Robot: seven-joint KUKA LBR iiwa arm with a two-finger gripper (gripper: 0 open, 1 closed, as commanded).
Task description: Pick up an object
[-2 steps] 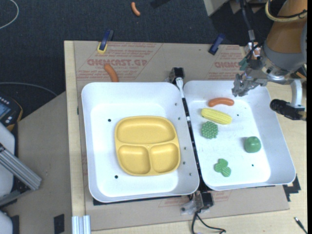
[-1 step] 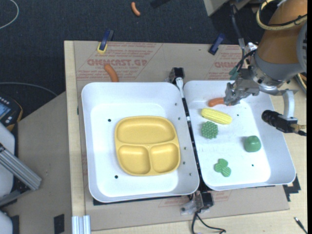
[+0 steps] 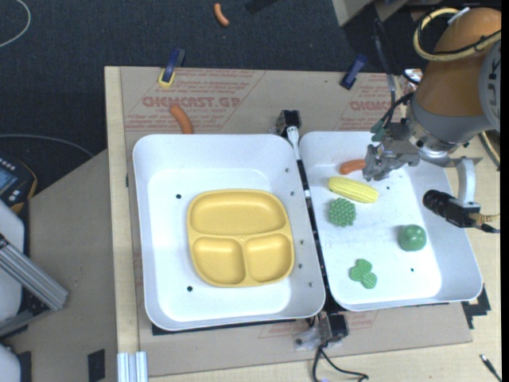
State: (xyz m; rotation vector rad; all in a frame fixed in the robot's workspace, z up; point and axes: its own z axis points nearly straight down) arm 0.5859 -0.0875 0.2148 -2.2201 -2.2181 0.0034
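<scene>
While the grey arm [image 3: 457, 70] with its orange band reaches in from three o'clock, its gripper [image 3: 380, 165] hangs low over the far part of the right bin [image 3: 445, 281]. Whether the fingers are parted or closed I cannot tell; they are dark and small against the white floor, and nothing can be seen held between them.

Just at nine o'clock of the gripper lies an orange carrot-like piece [image 3: 351, 166], touching or nearly touching the tool. A yellow corn cob [image 3: 353, 189] lies just at seven o'clock of the gripper, tilted across the bin. Below the cob, at six o'clock of it, sits a bumpy green ball [image 3: 342, 212]. A smooth green round fruit [image 3: 412, 237] rests toward the bin's four o'clock side, well apart from the others, and a small green broccoli-like piece [image 3: 363, 274] lies near the bin's near edge.

The left bin [image 3: 155, 213] holds a yellow three-compartment tray [image 3: 238, 237] at its middle. On the brown table [image 3: 238, 94], at twelve o'clock of the left bin, lies an orange sausage-shaped toy [image 3: 182, 118], and a blue-and-yellow clamp [image 3: 169, 68] grips the far edge.
</scene>
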